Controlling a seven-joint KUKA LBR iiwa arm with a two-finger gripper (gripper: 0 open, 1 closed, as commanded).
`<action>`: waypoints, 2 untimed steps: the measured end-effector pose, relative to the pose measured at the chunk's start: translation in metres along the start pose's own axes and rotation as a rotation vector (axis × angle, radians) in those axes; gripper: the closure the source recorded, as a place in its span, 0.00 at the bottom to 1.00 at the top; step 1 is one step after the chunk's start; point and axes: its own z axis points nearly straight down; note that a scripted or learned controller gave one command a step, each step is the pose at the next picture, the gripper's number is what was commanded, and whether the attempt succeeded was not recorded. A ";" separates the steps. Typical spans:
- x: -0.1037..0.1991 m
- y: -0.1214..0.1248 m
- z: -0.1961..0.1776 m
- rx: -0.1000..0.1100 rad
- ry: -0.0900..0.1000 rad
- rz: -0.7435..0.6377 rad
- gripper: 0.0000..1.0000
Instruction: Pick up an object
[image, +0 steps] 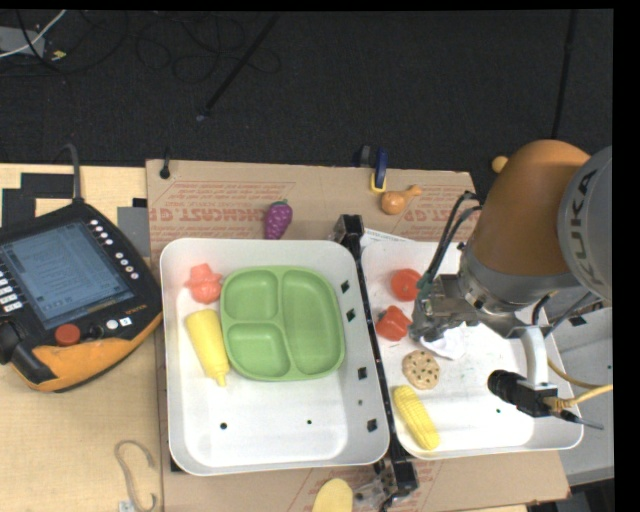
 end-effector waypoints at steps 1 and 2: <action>0.008 -0.011 0.009 0.001 0.000 0.002 1.00; 0.002 -0.007 -0.008 -0.002 -0.001 0.002 1.00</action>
